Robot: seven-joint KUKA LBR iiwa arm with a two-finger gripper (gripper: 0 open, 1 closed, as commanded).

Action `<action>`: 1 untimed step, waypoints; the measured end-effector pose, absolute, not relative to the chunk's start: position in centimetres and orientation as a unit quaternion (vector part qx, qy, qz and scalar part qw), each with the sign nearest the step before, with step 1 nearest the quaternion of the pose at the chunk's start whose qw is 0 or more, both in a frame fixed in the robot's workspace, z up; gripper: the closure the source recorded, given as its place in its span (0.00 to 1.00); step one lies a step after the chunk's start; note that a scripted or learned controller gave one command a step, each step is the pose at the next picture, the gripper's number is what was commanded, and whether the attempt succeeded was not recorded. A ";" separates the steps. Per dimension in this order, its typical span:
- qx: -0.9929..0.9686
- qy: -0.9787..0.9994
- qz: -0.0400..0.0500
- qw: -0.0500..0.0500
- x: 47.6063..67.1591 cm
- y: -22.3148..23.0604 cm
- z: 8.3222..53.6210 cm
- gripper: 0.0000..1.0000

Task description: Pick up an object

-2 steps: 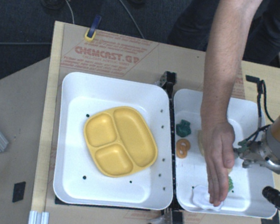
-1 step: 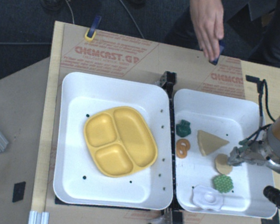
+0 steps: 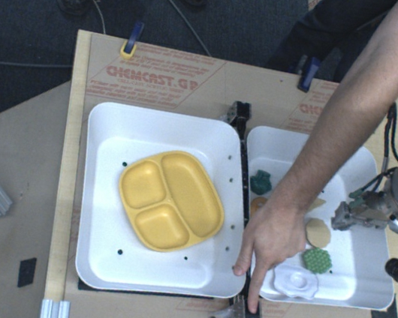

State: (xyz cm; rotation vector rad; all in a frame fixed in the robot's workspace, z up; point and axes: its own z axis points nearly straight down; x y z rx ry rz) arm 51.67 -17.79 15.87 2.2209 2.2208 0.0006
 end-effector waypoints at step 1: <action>0.707 0.707 0.000 0.000 51.2 -18.2 20.6 1.00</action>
